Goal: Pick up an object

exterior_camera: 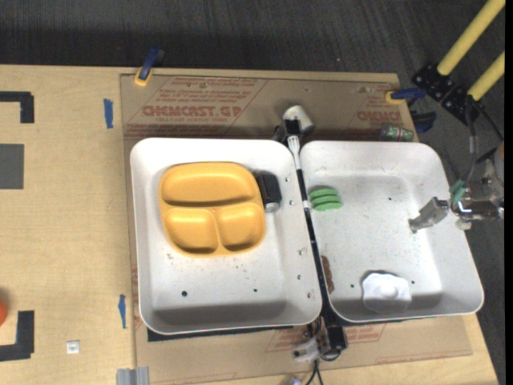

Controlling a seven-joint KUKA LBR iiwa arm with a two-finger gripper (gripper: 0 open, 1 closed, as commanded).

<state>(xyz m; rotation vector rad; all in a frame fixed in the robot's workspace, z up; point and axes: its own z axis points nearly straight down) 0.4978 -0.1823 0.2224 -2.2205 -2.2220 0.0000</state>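
In the left bin (pixel 160 295) lies a yellow divided plate (pixel 213 207), upside up, with a small black object (pixel 268 189) touching its right side. The right bin (pixel 449 287) holds a green ridged object (pixel 325 199) near its left wall and a white crumpled object (pixel 383 287) near its front wall. My gripper (pixel 437 211) hangs over the right bin's right rim, well apart from the green and the white objects. I see nothing held in it.
Both bins rest on a brown cardboard sheet (pixel 200 103) clamped to the bench. A divider with a cable (pixel 309 231) runs between the bins. Yellow bars (pixel 473 30) with black clamps stand at the upper right.
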